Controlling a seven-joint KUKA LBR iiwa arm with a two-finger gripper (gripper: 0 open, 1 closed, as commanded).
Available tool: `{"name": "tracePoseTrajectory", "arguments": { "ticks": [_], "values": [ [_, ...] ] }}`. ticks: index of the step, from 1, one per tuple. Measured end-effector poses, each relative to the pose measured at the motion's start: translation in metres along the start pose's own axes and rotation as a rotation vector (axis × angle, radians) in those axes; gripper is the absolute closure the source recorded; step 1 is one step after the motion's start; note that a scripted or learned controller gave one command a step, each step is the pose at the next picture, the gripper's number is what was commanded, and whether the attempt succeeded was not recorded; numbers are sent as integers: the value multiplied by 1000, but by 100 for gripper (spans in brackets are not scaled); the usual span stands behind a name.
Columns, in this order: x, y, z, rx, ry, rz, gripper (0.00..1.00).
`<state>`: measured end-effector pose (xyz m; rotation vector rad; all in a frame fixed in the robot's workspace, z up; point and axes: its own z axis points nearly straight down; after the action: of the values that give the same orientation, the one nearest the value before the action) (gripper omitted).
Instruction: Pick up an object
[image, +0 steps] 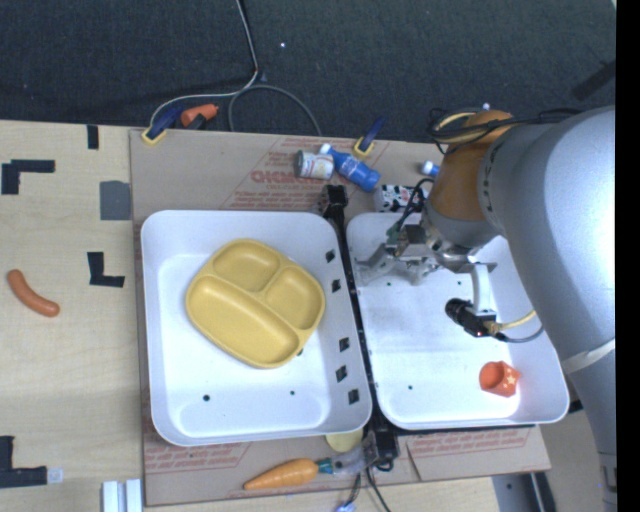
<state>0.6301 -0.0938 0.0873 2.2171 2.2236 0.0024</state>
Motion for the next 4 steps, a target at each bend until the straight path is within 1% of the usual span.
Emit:
{"name": "tracePoseTrajectory", "arguments": {
  "ticks": [1, 2, 3, 4],
  "values": [
    [-3, 40, 2, 0, 0, 0, 0],
    [-3, 39, 2, 0, -3, 1, 0],
    [-3, 39, -8, 0, -4, 0, 100],
    [-3, 39, -8, 1, -6, -1, 0]
  ]
}}
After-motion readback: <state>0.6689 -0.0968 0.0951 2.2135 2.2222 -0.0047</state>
